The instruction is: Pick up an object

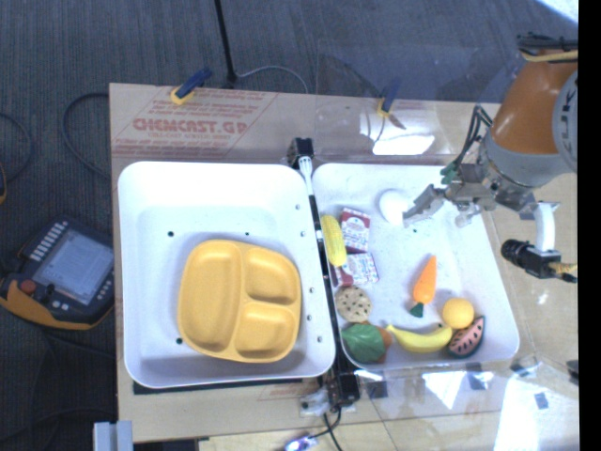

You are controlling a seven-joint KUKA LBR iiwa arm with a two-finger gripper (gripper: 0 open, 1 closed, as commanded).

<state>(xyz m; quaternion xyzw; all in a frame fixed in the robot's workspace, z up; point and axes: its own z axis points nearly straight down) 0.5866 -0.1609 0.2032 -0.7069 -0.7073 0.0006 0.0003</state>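
Note:
My gripper (443, 210) hovers over the back of the right bin (498, 289), open, with nothing between its fingers. A white egg (391, 202) lies just left of the left fingertip (419, 206). Further forward in the same bin are an orange carrot (425, 279), a yellow lemon (457, 312), a banana (419, 337), a watermelon slice (467, 337), a green vegetable (364, 342), a cookie (353, 303), a corn cob (331, 240) and two red packets (355, 227).
The left bin (150, 205) holds a yellow divided plate (239, 299). A black clamp (301, 151) sits at the back between the bins. A handheld controller (58, 271) lies on the floor to the left, with cables around it.

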